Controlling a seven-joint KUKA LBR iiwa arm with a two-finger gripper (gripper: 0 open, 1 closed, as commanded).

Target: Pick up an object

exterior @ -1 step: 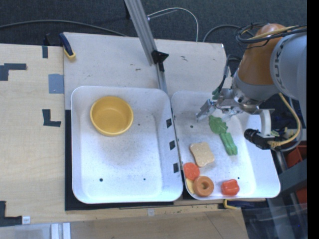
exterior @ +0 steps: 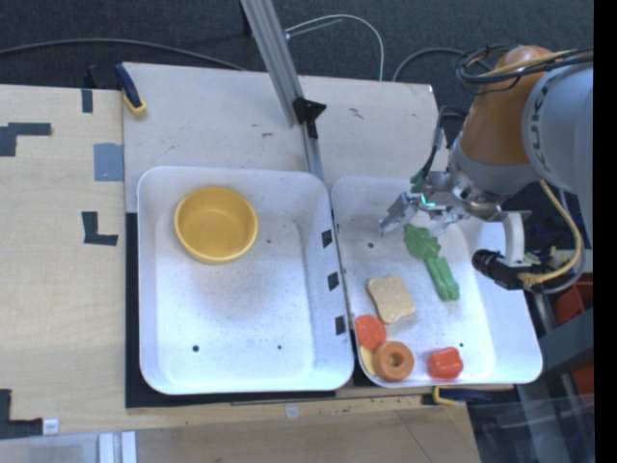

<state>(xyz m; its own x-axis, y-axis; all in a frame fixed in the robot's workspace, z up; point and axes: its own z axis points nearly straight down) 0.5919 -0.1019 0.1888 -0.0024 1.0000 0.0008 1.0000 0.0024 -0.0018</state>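
arm: reaching in from right | pincer: low, pointing left, fingers apart

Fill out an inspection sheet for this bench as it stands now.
Surface: two white bins side by side, left bin and right bin, on a pale board.
Job's things: yellow bowl in the left bin; green toy, toast, tomato, donut and red piece in the right bin.
Clutter: blue-yellow clamp at the board's far left corner.
Tool: tool over the right bin's far end, just above the green toy; nothing seen between its fingers.
Cables: black cables behind the board; yellow cable on the arm.
Surroundings: metal pole, dark floor.
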